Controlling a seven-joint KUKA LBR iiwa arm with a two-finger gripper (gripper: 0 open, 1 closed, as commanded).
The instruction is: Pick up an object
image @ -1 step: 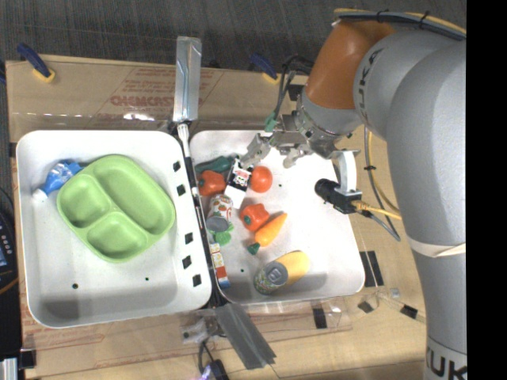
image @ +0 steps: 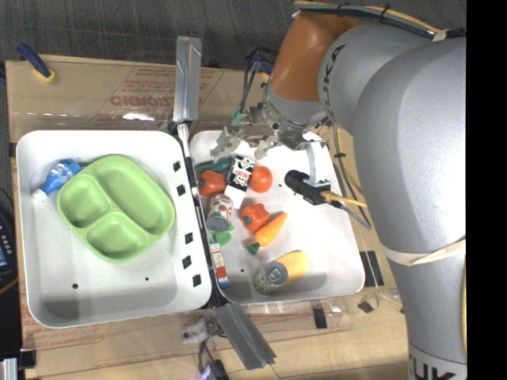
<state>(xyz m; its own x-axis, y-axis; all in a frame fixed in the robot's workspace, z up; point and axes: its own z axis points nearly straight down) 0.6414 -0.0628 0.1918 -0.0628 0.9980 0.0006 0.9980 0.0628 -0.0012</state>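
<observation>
My gripper (image: 242, 147) hangs over the far left part of the right bin (image: 341, 248), its two metal fingers (image: 223, 142) spread open with nothing between them. Just below it lies a small black-and-white box (image: 240, 175). A red tomato (image: 261, 179) sits to the right of the box, and a second red fruit (image: 211, 183) with a green top to its left. Nearer the front are a small can (image: 219, 210), a red pepper (image: 253, 215), an orange carrot (image: 270, 228) and a yellow piece (image: 295, 265) beside a grey can (image: 272, 277).
The left bin (image: 47, 291) holds a green divided plate (image: 116, 204) and a blue item (image: 60, 174) at its far left. A divider (image: 198, 236) separates the bins. The arm's bulk (image: 396, 133) covers the right side, with a black cable fitting (image: 304, 185) over the right bin.
</observation>
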